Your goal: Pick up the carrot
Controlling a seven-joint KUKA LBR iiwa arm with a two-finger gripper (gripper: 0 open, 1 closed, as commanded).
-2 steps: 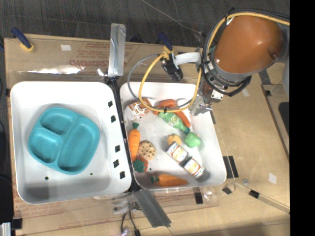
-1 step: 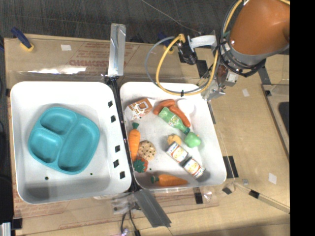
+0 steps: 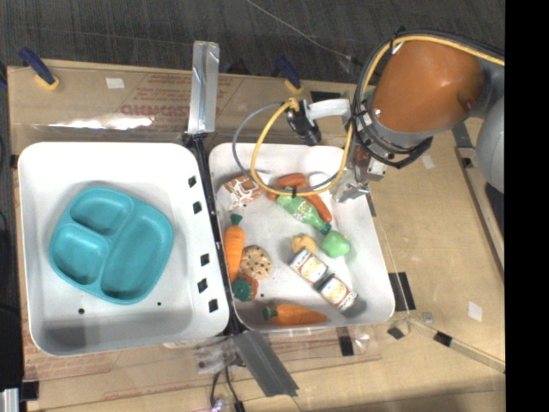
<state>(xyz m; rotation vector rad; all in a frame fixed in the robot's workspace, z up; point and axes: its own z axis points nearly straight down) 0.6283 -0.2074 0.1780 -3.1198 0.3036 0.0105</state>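
Two shallow white plastic bins are sitting side by side on the brown cardboard-covered counter. The left bin is holding a teal three-compartment plastic tray, lying slightly toward nine o'clock of the bin's middle.

The right bin is holding a scatter of toy food. An orange toy carrot with a green top is lying lengthwise along the bin's nine o'clock wall, its green end pointing toward six o'clock. A second orange carrot-shaped piece is lying along the six o'clock wall. A round speckled cookie-like piece is sitting just beside the first carrot, at its three o'clock. A small white and brown patterned item is resting near the bin's eleven o'clock corner. A red sausage-shaped piece is lying near twelve o'clock, with a green bottle-shaped toy slanting just below it. A round green piece is sitting toward three o'clock, and a small labelled bottle is lying tilted toward five o'clock.

The grey arm's orange band is hanging over the right bin's one o'clock corner, with yellow and grey cables looping from it across the bin's twelve o'clock edge. The gripper is hovering by the bin's two o'clock rim, well apart from the carrot. Whether the fingers are spread or closed, I cannot tell; nothing is visibly held.
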